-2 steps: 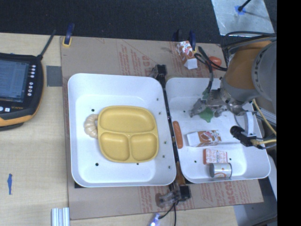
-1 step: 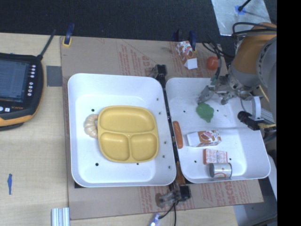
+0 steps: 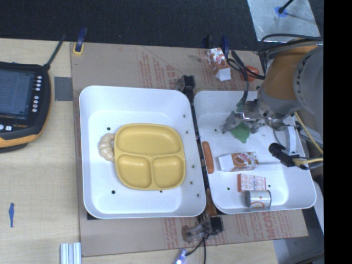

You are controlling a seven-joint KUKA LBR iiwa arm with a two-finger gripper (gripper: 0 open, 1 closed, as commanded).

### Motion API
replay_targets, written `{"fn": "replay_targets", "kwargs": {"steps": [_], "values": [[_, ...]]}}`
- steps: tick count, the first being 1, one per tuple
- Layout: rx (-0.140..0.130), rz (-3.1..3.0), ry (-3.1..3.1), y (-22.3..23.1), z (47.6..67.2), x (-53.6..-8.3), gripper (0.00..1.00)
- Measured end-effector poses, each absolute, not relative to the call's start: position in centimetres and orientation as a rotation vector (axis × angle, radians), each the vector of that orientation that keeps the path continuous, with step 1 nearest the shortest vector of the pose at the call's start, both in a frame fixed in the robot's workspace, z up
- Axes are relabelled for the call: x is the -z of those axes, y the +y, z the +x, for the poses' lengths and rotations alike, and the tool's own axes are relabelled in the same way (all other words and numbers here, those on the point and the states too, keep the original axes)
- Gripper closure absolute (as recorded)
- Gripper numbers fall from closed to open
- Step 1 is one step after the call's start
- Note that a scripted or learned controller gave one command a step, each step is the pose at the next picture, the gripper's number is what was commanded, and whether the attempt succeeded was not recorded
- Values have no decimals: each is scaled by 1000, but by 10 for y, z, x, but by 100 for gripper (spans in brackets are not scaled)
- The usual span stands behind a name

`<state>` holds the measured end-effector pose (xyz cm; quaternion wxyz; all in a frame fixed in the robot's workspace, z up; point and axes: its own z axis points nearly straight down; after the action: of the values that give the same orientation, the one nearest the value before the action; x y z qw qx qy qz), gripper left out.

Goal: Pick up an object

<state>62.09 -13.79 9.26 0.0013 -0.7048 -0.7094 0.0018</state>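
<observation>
We see the gripper low in the right bin, near its top. A small green thing sits right at its tips, touching them, but we cannot tell if it is held. Below lie a white and brown packet, a small red box and a shiny can. A sausage lies along the bin's left side. In the left bin we see a yellow tray with a pale, lumpy thing tucked against its left side.
</observation>
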Motion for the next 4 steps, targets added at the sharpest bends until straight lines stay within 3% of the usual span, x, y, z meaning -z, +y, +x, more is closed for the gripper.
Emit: {"fn": "replay_targets", "kwargs": {"steps": [1, 2, 3, 4], "values": [[-8, -2210, -2228, -139, 621, -103, 100], [-9, -2210, -2229, -139, 621, -103, 0], [-3, -2216, -2224, -169, 653, -92, 0], [-5, -2212, -2227, -135, 632, -92, 0]]}}
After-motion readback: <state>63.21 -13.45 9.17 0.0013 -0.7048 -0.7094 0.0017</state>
